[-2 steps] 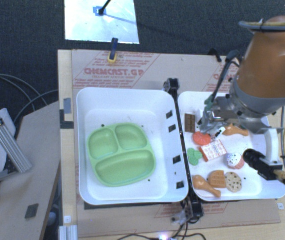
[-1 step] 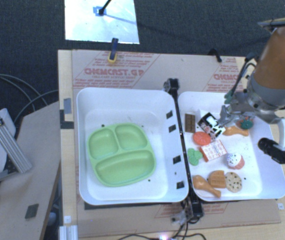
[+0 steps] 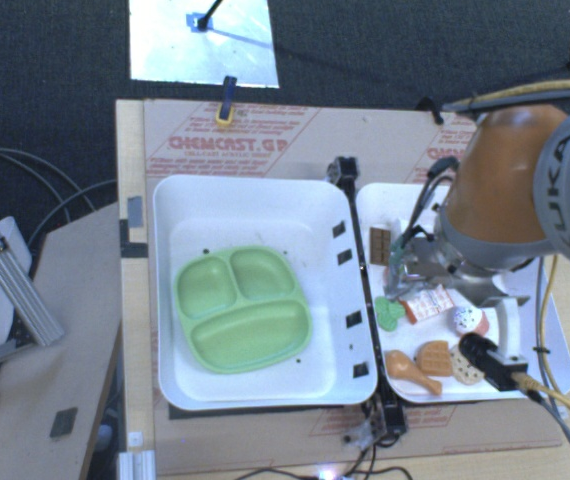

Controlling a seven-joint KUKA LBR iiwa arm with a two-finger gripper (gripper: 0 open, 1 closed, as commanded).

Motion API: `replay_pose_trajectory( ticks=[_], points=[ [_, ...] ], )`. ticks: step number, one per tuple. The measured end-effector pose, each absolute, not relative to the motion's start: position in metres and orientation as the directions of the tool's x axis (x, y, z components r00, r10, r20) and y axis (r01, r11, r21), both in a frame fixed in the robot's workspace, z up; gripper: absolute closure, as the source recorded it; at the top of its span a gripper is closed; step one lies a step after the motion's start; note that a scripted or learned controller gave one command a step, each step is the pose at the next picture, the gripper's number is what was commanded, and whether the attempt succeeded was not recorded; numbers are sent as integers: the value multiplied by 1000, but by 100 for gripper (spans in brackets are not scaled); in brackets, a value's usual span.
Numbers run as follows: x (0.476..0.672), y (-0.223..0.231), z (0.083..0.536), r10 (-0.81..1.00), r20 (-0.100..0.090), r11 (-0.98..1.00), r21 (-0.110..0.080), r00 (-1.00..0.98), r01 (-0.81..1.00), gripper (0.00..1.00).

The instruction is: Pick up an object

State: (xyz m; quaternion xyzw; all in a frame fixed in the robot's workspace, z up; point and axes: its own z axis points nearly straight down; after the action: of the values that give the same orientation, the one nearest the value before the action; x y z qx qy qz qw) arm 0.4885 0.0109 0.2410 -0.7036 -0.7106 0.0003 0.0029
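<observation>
Two shallow white bins sit side by side on the bench. The left bin (image 3: pixel 180 218) holds a green divided plate (image 3: pixel 242 308), lying flat toward its front left corner. The right bin (image 3: pixel 385 200) holds a cluster of small toy foods near its front edge: a green piece (image 3: pixel 388 315) against the divider side, a red and white carton (image 3: pixel 427 305) just beside it, a chicken drumstick (image 3: pixel 410 368), a brown cracker (image 3: pixel 434 357), a round waffle (image 3: pixel 465 372) and a white ball with red spots (image 3: pixel 465 319). A brown chocolate bar (image 3: pixel 379 245) lies farther back by the divider. The jaws (image 3: pixel 401 268) hang low over the green piece and the carton; whether they are released or clenched cannot be told.
</observation>
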Motion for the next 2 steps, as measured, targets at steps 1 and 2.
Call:
replay_pose_trajectory(
  ticks=[1,2],
  points=[
    [600,43,233,1000,0,8,9,-8,1000,100],
    [484,95,296,1000,5,11,4,-11,1000,100]
  ],
)
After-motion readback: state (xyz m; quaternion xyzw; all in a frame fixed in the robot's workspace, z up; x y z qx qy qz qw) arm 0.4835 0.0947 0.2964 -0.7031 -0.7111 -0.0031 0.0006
